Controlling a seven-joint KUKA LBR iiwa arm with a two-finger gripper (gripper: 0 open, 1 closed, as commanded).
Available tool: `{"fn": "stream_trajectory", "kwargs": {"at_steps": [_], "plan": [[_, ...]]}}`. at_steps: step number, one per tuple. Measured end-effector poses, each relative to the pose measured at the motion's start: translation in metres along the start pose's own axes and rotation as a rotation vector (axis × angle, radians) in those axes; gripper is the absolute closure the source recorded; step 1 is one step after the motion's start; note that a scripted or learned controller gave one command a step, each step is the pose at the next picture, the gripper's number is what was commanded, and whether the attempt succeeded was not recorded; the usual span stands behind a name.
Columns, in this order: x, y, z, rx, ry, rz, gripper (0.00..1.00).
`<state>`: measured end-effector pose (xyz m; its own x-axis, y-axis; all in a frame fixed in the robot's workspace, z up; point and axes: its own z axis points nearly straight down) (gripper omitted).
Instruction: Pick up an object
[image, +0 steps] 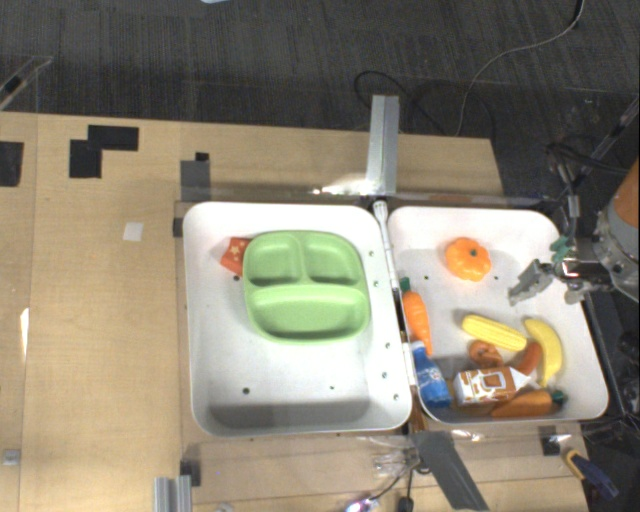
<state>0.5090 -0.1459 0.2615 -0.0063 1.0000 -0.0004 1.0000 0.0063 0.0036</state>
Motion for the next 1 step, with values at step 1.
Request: {"fn": "stream_trajectory", "kwargs": {"at_steps": [1], "plan": [[0.0006, 0.0018, -0.0112, -0.005, -0.001, -0.004, 1.00]]}}
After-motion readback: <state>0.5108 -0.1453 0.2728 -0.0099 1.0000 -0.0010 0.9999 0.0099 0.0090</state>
